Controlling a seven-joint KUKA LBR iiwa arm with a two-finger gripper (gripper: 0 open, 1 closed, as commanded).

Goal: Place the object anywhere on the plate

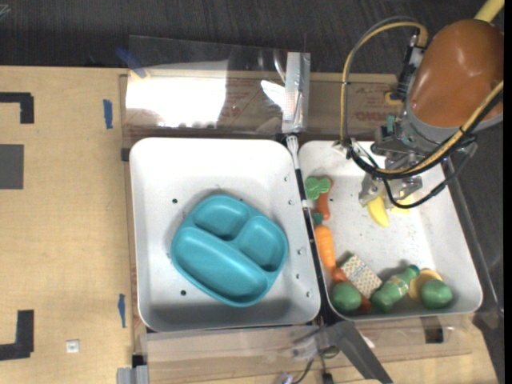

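A teal plate (pixel 230 249) with three compartments lies in the left bin (pixel 152 182), and nothing rests on it. My gripper (pixel 387 190) hangs low over the upper part of the right bin (pixel 448 238), under the orange wrist band. A yellow banana-shaped toy (pixel 378 212) shows right beneath the gripper, its upper part hidden by the gripper and cables. I cannot tell whether the toy is held or lying on the bin floor.
Along the right bin's left wall lie a green toy (pixel 318 186) and an orange carrot (pixel 326 246). Near its front edge sit a checkered block (pixel 362 274), a green ball (pixel 346 296) and several green and yellow toys (pixel 436 293). The divider wall (pixel 308 214) separates the bins.
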